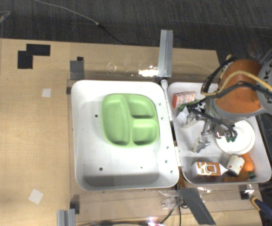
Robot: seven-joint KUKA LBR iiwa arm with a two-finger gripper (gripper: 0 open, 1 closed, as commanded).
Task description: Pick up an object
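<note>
While the gripper (202,134) hangs over the right bin (188,171), its fingers spread apart, nothing sits between them. Green tray (128,119) lies centred in the left bin (86,140), margins free.

I work in a robotics lab, not a home. My bench is a pale plywood board (27,140) marked with black square patches (33,54), with grey aluminium brackets (166,53) clamping two shallow white plastic bins (86,173) side by side. Thin loose cables (55,6) trail across the dark grey carpet (126,8) behind it.
</note>
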